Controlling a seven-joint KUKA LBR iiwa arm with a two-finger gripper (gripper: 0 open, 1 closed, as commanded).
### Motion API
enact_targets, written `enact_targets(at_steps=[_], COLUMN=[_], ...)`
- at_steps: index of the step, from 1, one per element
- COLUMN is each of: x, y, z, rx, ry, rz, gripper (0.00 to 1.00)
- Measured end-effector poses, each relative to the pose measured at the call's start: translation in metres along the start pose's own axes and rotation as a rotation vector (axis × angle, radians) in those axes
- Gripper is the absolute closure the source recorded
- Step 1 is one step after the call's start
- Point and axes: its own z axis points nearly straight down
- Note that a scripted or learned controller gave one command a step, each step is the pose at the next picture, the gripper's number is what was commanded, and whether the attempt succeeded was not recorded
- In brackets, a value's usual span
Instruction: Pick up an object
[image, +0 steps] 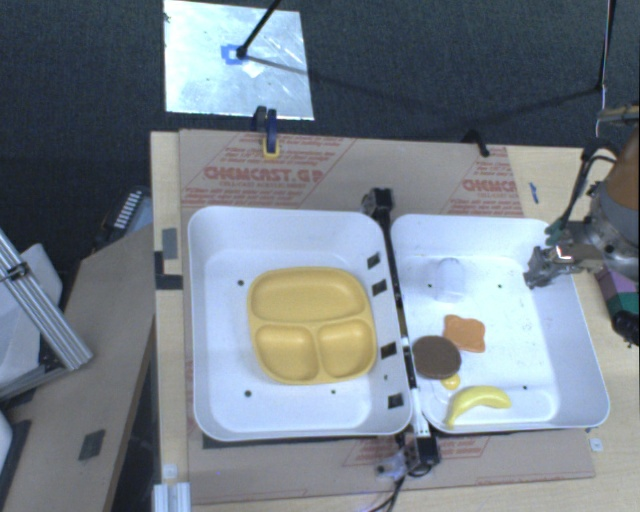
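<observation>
Nearest the camera, in the right bin (575, 330), a banana (478, 402) lies close to the front wall. It looks like a light, stiff plastic toy, smooth and curved, so it would likely slip unless it is pinched across its thick middle. Just behind it sits a small yellow piece (451, 381), touching a brown disc (437, 356); the disc looks flat and low, hard to get fingers around. Beside the disc lies an orange piece (465, 333), also thin. Farther back stands a pale cup (447, 277), hard to make out against the white floor. The left bin (215, 300) holds a yellow divided tray (305, 325). At the right bin's far right rim hangs the gripper (548, 262), well apart from all the pieces; whether it is wide or narrow cannot be told.
</observation>
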Motion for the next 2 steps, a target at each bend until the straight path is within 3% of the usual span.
enact_targets(at_steps=[2], x=[0.103], y=[0.046], z=[-0.007], rx=[0.002], ry=[0.004], rz=[-0.007], gripper=[1.0])
